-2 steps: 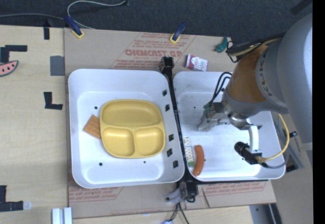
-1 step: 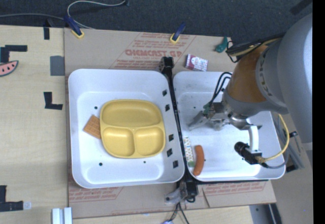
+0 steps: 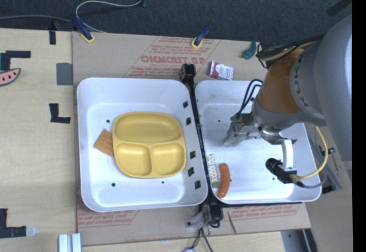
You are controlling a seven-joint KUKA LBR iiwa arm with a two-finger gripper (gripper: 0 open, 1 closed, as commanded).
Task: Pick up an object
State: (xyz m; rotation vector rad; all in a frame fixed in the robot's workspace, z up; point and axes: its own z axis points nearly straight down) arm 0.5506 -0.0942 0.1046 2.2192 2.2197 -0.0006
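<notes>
**White bins, claw low in the right one**

Cardboard-covered surface (image 3: 114, 51) under two shallow white bins side by side. Grey arm (image 3: 320, 74) with orange band reaching in from the right, over the right bin (image 3: 251, 188). Left bin (image 3: 91, 131) holding a yellow divided tray (image 3: 150, 143) with a tan cracker-like piece (image 3: 104, 142) tucked at its left edge. Claw (image 3: 235, 131) down near the floor of the right bin, toward its upper middle; open or closed, impossible to tell from this angle, and nothing visible between the fingers. Nearest likely target: an orange-red sausage-shaped item (image 3: 223, 180) at the bin's front left corner, well apart from the claw, beside a small printed packet (image 3: 212, 170) against the left wall.

Probable risk: closing on bare bin floor and lifting nothing. Also possible: sausage rolling away under contact, or pinned against the wall with no room for a finger.
</notes>
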